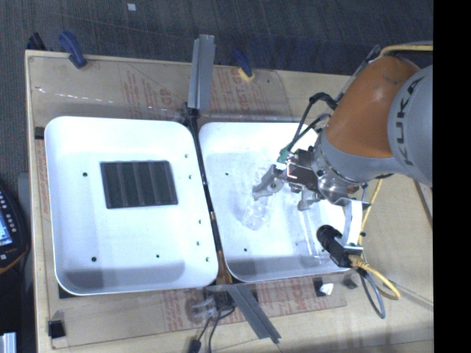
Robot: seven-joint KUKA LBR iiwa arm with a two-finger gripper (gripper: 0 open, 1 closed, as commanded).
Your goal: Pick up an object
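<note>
Pretty hard to spot, but looks like a clear plastic object [255, 213], maybe a small cup or bottle, lying near the middle of the right bin [221, 197]. Sits just below and a bit left of the gripper [287, 191], close to the left fingertip. Long axis impossible to call, too see-through against the white. Fingers spread open, nothing between them. So probably a short shift toward the divider side of the right bin plus a drop before any closing. Left of the right bin: the left bin [66, 197] with a dark ribbed slab [138, 184] in it. Readable writing: "KUKA" on the grey arm [401, 123]. Faint reddish print on the bench [110, 79], not legible.
</note>
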